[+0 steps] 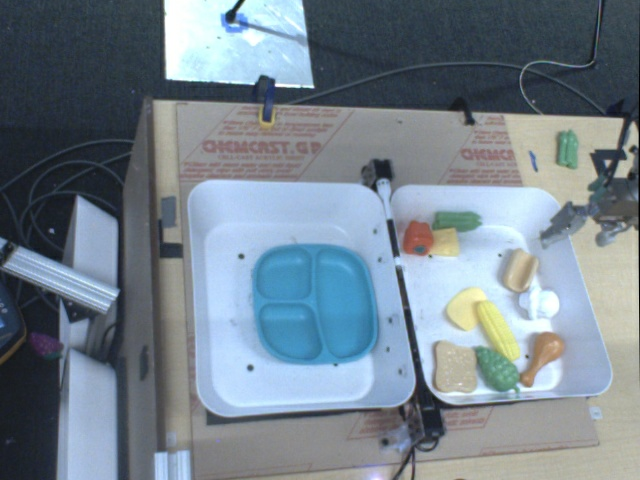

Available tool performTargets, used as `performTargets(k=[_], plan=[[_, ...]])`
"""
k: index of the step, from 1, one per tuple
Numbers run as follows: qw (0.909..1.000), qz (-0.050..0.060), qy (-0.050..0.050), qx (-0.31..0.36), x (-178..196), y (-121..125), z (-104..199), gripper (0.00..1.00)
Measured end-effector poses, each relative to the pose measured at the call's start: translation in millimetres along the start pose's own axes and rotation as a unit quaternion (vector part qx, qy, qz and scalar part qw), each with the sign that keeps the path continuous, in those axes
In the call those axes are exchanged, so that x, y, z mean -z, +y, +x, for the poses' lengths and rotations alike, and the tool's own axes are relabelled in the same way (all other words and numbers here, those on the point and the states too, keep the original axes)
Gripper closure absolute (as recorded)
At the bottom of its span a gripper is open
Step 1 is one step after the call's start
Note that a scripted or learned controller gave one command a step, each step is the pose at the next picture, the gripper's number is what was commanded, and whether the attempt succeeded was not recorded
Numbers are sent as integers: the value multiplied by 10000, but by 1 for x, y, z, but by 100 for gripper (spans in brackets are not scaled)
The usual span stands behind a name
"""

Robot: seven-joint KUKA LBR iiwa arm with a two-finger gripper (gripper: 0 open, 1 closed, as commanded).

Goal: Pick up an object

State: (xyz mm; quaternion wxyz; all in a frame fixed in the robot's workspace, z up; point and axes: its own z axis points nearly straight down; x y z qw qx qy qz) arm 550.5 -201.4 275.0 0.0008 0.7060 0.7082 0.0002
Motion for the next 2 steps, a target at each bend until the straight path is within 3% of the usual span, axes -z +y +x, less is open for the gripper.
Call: performTargets(k=[1,2], plan=[[10000,5,9,-9,-190,-53,48,0],[10000,-6,6,-4,-180,-53,48,100]])
